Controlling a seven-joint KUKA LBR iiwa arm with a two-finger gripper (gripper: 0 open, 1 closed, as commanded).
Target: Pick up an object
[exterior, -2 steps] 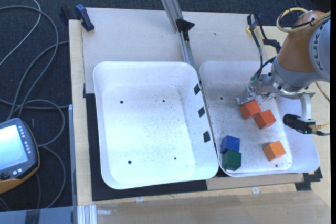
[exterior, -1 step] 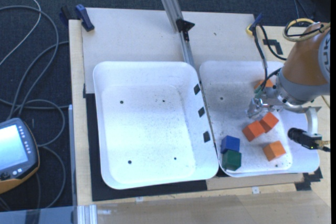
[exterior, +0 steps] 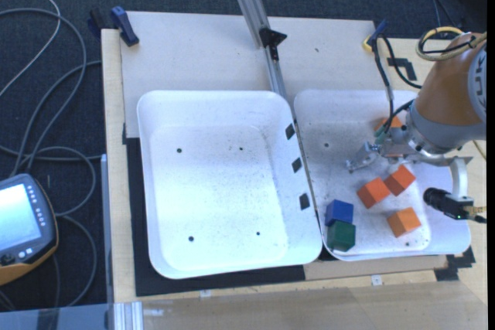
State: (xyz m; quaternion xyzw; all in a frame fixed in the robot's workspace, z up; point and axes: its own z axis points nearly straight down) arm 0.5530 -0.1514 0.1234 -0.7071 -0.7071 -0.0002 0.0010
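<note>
At the far left edge, a handheld pendant (exterior: 19,224) with a lit screen lies on the dark floor among grey cables. A blue clamp (exterior: 124,25) grips the back left corner of the beige bench board (exterior: 201,50). The left bin (exterior: 155,120) is a shallow white tray with rounded corners and a speckled floor. A slanted metal pole (exterior: 247,0) comes down from the top to the seam between the two bins.

The right bin (exterior: 317,108) holds the blocks. Near its front left corner sits a blue cube (exterior: 339,211), touching a dark green cube (exterior: 342,236) just in front of it. To their right two orange cubes lie corner to corner: one paler orange (exterior: 373,192), one redder (exterior: 401,180). A third orange cube (exterior: 404,222), with a tan top face, sits apart nearer the front rim. Another orange piece (exterior: 393,122) peeks out by the wrist.

The gripper (exterior: 362,161) hangs low over the bin floor, just left of the orange pair, its metal fingers pointing left; whether they are spread or closed cannot be told, and no block is visible between them. The arm's orange band (exterior: 447,93) rises at the right.
</note>
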